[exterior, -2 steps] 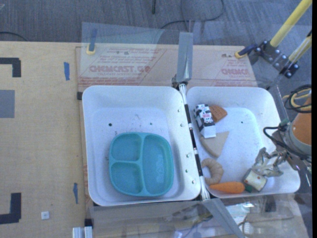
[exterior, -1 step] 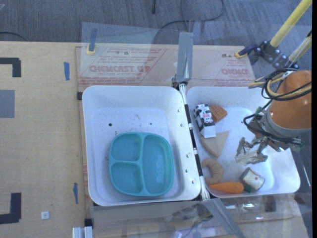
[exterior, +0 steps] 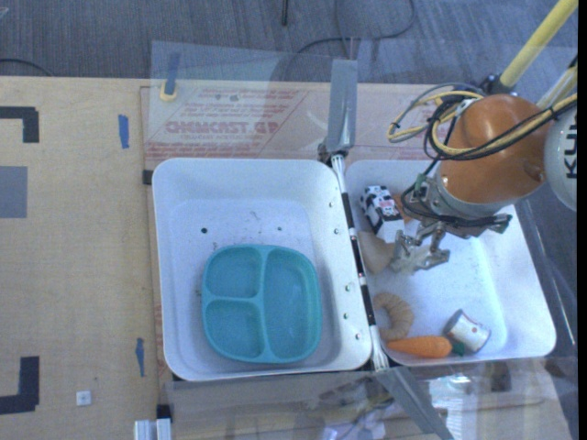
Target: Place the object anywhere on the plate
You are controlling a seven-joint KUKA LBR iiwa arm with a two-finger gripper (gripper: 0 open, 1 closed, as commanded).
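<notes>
Camera view, from the left: on the bare wooden bench (exterior: 73, 246) sits the left shallow white bin (exterior: 183, 191), and in its near half lies the teal three-compartment plastic plate (exterior: 261, 302), flat, with nothing on it. Just beside it stands the right shallow white bin (exterior: 527, 282), the two touching along their shared rim. Near that bin's left wall lie a small black-and-white cow toy (exterior: 378, 205), a pale beige cone-shaped piece (exterior: 373, 250) below it, a curved tan ridged item (exterior: 396, 314), and an orange plastic carrot (exterior: 419, 346) along the near wall. A small grey-and-white cylinder (exterior: 467, 330) rests just right of the carrot. My gripper (exterior: 417, 255) hangs over the bin's middle, near the beige piece; I cannot tell how far it is open, nor whether it has hold of anything.
</notes>
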